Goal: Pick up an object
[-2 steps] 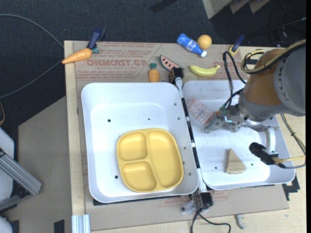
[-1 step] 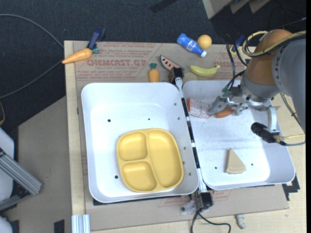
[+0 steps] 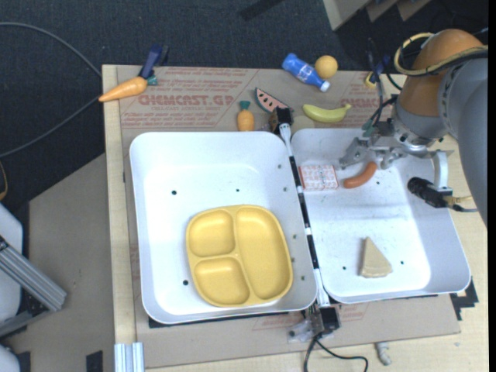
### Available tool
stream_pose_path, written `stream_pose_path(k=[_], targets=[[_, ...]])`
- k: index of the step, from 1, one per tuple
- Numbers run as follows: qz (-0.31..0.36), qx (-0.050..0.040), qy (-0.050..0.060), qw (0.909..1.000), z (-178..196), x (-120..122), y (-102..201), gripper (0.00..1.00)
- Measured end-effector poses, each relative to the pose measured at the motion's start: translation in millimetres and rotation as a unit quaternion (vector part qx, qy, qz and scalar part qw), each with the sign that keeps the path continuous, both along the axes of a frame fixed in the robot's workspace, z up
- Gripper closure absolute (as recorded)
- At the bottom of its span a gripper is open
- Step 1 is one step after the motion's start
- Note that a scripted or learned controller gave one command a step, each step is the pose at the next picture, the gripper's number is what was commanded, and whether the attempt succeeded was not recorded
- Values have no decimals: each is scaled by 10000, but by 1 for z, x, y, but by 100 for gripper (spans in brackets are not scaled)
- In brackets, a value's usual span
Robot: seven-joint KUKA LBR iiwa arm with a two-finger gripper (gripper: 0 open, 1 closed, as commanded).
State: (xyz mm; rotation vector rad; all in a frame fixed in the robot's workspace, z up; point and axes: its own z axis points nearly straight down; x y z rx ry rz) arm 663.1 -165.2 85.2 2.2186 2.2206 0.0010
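At frame left, the left white bin (image 3: 155, 208) held a yellow three-compartment plastic tray (image 3: 239, 254). In the right white bin (image 3: 434, 246), a red-and-white flat packet (image 3: 318, 177) lay at upper left and a tan wedge (image 3: 374, 259) at lower centre. An orange-red sausage (image 3: 359, 175) lay just below the end effector (image 3: 372, 150); whether its grip was spread or pressed together could not be told.

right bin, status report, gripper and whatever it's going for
Gripper low in right bin, at the sausage; no grasp visible. Pink-and-white packet close beside. Bread wedge apart, nearer front.
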Motion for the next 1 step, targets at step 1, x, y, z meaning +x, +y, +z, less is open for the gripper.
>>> stream_pose_path(k=[1], targets=[[8, -11, -17, 10000, 11, 1, 0, 100]])
